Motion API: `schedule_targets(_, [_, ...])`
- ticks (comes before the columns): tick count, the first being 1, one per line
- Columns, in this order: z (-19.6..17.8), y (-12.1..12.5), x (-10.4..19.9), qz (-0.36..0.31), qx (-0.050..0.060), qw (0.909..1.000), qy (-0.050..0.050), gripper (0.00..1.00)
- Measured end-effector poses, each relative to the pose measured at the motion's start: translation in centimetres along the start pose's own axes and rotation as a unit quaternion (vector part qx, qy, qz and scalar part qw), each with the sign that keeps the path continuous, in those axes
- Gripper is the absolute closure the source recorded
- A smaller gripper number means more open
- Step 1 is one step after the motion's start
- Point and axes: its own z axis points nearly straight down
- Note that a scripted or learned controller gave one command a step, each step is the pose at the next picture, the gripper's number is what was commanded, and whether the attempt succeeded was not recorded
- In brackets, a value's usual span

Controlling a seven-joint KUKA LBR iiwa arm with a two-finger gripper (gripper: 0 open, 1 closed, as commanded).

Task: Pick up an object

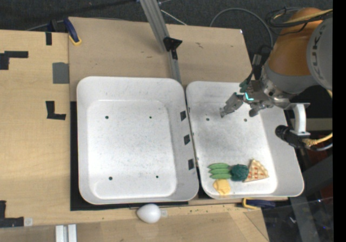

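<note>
Four small objects sit bunched at the lower middle of the frame, in the right bin (281, 151): a ribbed green pod (219, 169), a bumpy dark green broccoli (238, 171), a yellow piece (221, 185) and a waffle-textured pizza wedge (257, 171), all touching or nearly so. Your gripper (226, 110) hangs well above them in the frame, over bare speckled white plastic, with nothing between the fingers; whether they are spread I cannot tell. Watch the crowding: closing there could nudge a neighbour or pinch two at once, and the rounded pod looks likely to slip. Outside the bins, a smooth white egg (148, 213) lies at bottom centre.
</note>
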Motion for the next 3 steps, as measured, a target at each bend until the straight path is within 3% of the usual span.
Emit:
schedule_targets(1, [-0.2, 0.1, 0.0, -0.001, -0.002, 1.0000, 0.000, 0.00])
schedule_targets(3, [8.7, -0.5, 0.0, 0.000, 0.000, 1.0000, 0.000, 0.00])
